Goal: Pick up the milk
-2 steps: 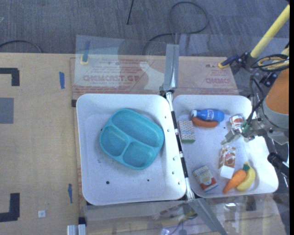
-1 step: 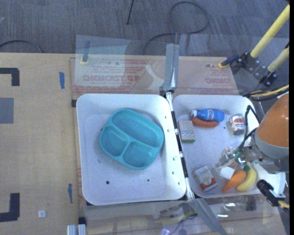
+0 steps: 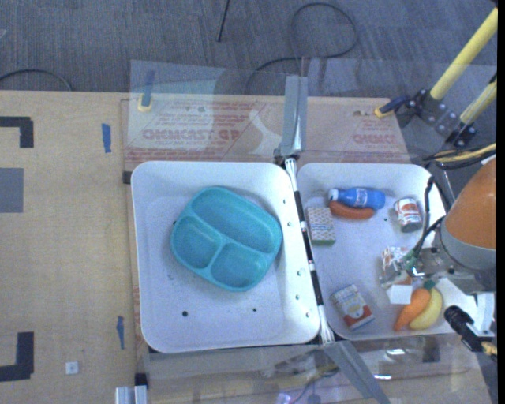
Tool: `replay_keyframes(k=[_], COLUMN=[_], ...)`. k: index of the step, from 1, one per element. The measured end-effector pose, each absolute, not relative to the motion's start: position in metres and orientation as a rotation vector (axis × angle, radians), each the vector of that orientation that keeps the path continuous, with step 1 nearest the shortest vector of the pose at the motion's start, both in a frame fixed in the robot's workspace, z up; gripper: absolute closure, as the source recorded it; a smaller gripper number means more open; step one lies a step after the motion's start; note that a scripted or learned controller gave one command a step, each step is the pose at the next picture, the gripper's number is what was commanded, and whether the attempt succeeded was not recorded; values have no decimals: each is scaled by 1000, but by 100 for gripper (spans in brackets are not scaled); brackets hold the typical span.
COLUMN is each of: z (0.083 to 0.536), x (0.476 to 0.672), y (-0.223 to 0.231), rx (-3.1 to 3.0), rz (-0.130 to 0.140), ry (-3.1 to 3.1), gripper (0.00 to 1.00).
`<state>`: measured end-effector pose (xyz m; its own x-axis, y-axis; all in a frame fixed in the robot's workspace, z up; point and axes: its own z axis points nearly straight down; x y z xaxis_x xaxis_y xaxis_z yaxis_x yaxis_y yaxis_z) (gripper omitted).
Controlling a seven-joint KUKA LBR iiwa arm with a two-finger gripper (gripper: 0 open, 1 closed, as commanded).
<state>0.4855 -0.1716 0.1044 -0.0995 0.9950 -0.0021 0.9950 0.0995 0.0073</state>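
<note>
Two bins (image 3: 150,237); one tray (image 3: 226,237); one carton (image 3: 353,306).

Grey carpet and a pale wooden desk under even light

A grey carpeted floor (image 3: 95,35) runs across the top, with thin black cables (image 3: 319,24) looping over it and yellow poles (image 3: 467,54) slanting in at the upper right. Below it lies the light plywood desk (image 3: 59,237) — marked with black corner brackets (image 3: 20,130), a grey square patch (image 3: 9,189) at its left edge and short strips of blue tape (image 3: 106,138). A flattened cardboard sheet (image 3: 197,134) with faded red lettering sits behind the bins, overlaid by a clear plastic panel (image 3: 177,83), and a grey metal bar (image 3: 293,118) stands upright between them. The lighting is soft and flat — shadows are faint.
</note>
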Motion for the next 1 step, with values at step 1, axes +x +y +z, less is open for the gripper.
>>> replay_keyframes(k=[1], z=[178], x=[521], y=[-99], rx=[2258], rz=[0], ry=[2184], gripper=[100])
